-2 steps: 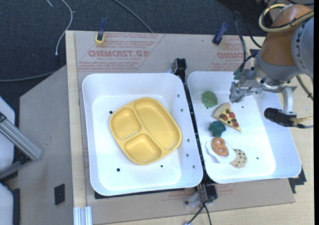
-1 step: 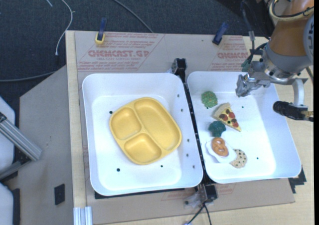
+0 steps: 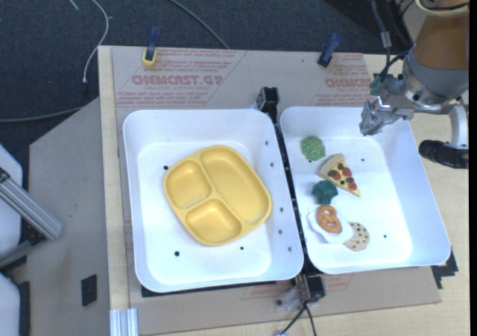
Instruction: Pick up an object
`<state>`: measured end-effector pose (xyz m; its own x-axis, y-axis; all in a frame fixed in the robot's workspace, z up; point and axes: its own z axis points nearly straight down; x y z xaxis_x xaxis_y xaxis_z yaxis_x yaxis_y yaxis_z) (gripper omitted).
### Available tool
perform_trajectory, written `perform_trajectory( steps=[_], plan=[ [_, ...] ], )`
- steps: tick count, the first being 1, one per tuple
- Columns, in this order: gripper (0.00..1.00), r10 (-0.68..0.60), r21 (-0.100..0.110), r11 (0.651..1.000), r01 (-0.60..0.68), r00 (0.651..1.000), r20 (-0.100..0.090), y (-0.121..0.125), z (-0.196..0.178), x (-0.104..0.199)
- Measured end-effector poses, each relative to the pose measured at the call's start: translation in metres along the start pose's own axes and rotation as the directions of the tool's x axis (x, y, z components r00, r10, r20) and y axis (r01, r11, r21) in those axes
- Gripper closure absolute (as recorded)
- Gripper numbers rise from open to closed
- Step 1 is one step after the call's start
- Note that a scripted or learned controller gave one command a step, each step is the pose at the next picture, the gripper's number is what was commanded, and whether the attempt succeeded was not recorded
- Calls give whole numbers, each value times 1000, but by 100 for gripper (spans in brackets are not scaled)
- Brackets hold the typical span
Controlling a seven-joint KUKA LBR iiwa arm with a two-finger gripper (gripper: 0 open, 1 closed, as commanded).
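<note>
Camera view, contents as seen from above:

Bench (image 3: 186, 74): brown board printed with red lettering, two blue clamps at its far edge, dark floor around it.

Left bin (image 3: 141, 148): white, shallow. Holds one yellow tray (image 3: 216, 193) with three compartments, lying flat near the bin's middle, turned at a slant.

Right bin (image 3: 417, 208): white, shallow, touching the left bin along the centre seam. Five small toy foods sit in its left half, in a loose column:
- green ball (image 3: 313, 147), farthest back;
- pizza slice (image 3: 341, 173), just right of and below the ball;
- broccoli (image 3: 324, 191), touching or nearly touching the slice's left edge;
- pretzel (image 3: 328, 219) on a white backing, below the broccoli;
- cookie (image 3: 357, 236), nearest the front, just beside the pretzel.

Arm (image 3: 443, 36): grey with orange band, entering from the right, over the right bin's far right corner.

Gripper (image 3: 373, 120): metal, pointing down above the bin's back edge (well apart from the foods, nearest the ball). Nothing is seen between its fingers; whether they are spread or pressed together cannot be told.
</note>
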<state>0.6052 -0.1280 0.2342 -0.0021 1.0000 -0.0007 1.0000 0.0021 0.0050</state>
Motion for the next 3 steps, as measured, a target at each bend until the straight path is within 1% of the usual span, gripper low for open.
perform_trajectory(
  steps=[1,2,3],
  plan=[
    [100,-4,6,1000,4,1000,-4,-8,-10,51],
    [100,-2,8,1000,2,1000,-3,-17,0,97],
    [100,-4,9,1000,4,1000,-4,-21,12,150]
  ],
)
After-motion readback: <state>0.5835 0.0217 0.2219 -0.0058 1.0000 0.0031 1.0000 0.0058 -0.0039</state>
